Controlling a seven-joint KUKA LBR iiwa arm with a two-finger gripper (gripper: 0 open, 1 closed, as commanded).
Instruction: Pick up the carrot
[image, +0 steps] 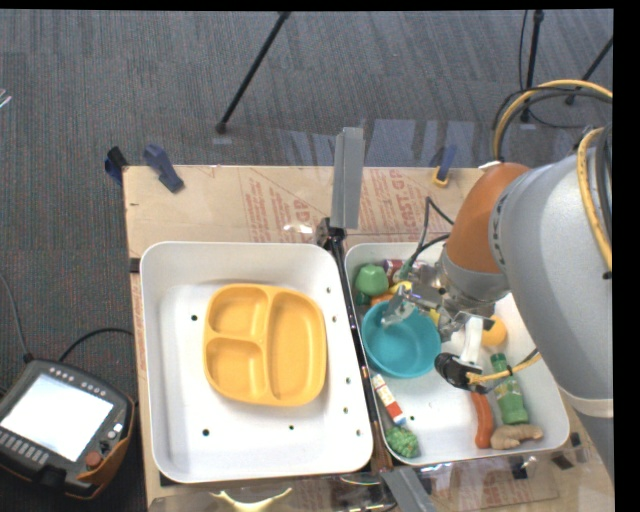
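Observation:
The carrot (483, 421) is a slim orange-red stick lying near the front right corner of the right bin (440, 452). It rests between a green bottle (511, 402) and a beige knobbly root (516, 436). My gripper (428, 328) hangs over the right rim of a teal bowl (398, 345) in the middle of that bin, behind and to the left of the carrot and apart from it. The grey wrist with its orange band (485, 220) hides the bin's back right part.
The left bin (170, 300) holds a yellow divided plate (265, 342). The right bin also holds a green pepper (371, 279), a yellow piece (494, 331), a red-and-white tube (388, 398) and a green broccoli piece (403, 441). A grey post (348, 190) stands behind the bins.

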